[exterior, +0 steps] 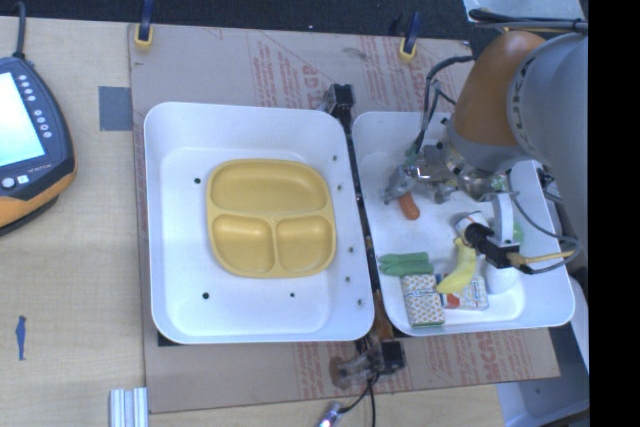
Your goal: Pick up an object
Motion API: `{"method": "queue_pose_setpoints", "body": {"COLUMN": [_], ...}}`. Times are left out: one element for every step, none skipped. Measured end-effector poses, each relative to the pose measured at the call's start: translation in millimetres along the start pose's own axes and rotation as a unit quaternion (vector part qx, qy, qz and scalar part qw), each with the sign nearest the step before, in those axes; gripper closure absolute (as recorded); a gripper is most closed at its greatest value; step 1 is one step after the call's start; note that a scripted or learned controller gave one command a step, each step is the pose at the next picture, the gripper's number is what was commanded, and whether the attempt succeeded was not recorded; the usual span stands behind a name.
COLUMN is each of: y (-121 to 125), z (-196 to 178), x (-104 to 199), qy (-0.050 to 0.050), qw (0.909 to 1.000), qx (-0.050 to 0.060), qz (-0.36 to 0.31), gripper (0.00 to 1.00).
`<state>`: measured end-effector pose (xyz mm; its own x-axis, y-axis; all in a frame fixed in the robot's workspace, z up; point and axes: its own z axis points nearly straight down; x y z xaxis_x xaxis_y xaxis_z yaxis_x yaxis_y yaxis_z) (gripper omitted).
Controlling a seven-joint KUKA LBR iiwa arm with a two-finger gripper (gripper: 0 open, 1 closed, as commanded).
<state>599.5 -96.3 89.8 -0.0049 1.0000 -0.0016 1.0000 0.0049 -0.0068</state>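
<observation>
A grey robot arm (540, 105) reaches in from the right of the frame over the right-hand bin (385, 140), its gripper (425, 177) hanging low at centre right, just above a small orange carrot (409, 206). The carrot looks light, stiff and smooth, likely to roll; a pinch across its middle seems the surest hold. Whether the gripper is spread or closed cannot be told, and nothing is seen held. Lower in the same bin lie a green pod (404, 263), a banana (460, 267) and a small box (423, 300). The left bin (170, 215) carries a yellow divided plate (270, 215).
</observation>
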Motion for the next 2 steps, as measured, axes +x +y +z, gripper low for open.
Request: {"method": "queue_pose_setpoints", "body": {"y": [-11.0, 19.9], "z": [0.2, -0.5], "x": [2.0, -10.5], "qy": [0.000, 0.001], "qw": [1.0000, 1.0000], "qx": [0.001, -0.001], "qz": [0.001, 0.001], "gripper": [0.00, 0.00]}}
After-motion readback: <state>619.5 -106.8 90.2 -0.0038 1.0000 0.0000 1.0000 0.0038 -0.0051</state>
